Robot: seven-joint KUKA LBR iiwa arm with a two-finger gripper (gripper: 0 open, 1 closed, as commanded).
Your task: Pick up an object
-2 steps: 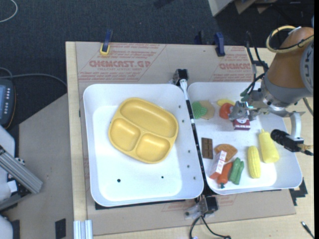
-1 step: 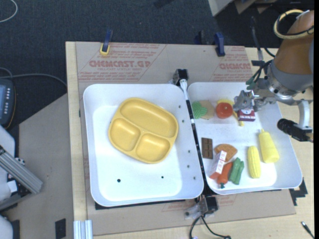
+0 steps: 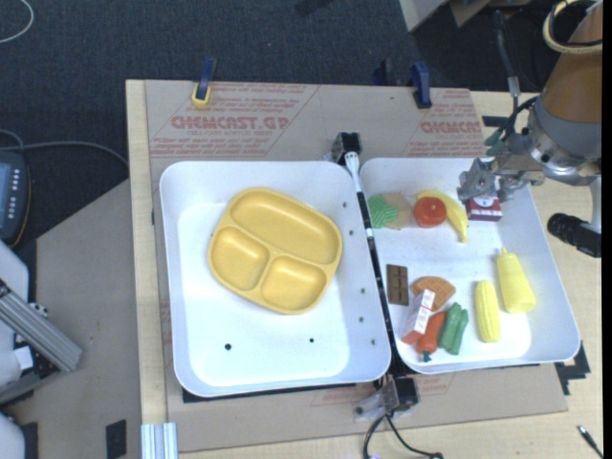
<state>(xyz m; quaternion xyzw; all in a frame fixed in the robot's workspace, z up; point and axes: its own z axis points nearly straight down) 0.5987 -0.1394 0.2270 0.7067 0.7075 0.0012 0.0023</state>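
The gripper [image 3: 483, 197] hovers over the far side of the right bin [image 3: 559, 338], just beside the banana [image 3: 457, 216] and tomato [image 3: 430, 210]; whether it grips anything, I cannot tell. Corn cobs [image 3: 514, 281] lie nearer; the yellow divided plate [image 3: 275, 249] sits in the left bin [image 3: 191, 352].

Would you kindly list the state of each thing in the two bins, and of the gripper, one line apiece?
gripper: low over the right bin's far side, nothing seen held
yellow divided plate: upright in left bin, compartments bare
tomato: resting beside the banana
banana: lying flat
two corn cobs: lying side by side, apart
carrot: lying against the green pepper
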